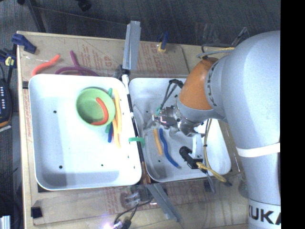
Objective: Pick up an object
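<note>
1. Overhead, we look down on a wooden bench [95, 46] carrying a left bin [57, 175] and a right bin [145, 97], both white and touching along their inner rims.
2. We see the grey arm [248, 94] reaching in from the right, its orange band [195, 87] above the far half of the right bin.
3. We find the gripper [161, 119] low over the middle of the right bin, pointing left. Whether it is spread or closed we cannot tell, and we see nothing gripped in it.
4. We spot a yellow strip [157, 141] on the right bin's floor, just near of the gripper, with a blue strip [167, 149] lying just to its right.
5. We note a small green piece [137, 140] resting across the rims where the bins meet.
6. We see a green bowl [93, 104] in the far part of the left bin, with an orange curved piece [101, 113] inside it.
7. We see a long yellow stick [117, 116] beside the bowl's right edge, and a blue piece [110, 135] at its near end.
8. We find an orange tube [45, 65] and a purple tube [76, 71] on the bench, beyond the left bin's far rim.
</note>
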Tool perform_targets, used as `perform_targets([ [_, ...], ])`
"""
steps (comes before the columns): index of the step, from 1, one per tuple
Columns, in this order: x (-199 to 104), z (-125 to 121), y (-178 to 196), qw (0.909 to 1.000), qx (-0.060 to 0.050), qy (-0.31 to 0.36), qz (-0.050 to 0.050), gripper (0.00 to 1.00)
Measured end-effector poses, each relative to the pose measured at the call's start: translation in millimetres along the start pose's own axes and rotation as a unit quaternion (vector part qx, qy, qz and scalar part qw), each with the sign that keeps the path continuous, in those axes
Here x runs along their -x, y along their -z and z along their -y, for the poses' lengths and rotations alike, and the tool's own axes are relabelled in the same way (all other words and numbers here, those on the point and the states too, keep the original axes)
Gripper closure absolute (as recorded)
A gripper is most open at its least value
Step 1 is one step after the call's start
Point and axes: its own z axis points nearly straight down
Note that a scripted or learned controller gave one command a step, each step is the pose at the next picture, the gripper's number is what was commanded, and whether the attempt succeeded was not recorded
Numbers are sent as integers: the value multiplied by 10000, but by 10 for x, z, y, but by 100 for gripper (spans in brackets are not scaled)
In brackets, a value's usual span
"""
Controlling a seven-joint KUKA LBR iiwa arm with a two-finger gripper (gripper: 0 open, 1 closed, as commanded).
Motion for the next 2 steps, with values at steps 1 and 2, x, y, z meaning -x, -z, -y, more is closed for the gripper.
perform_targets([
  [1,0,-5,105,10000,0,12,1,100],
  [2,-1,-1,100,10000,-6,13,1,0],
])
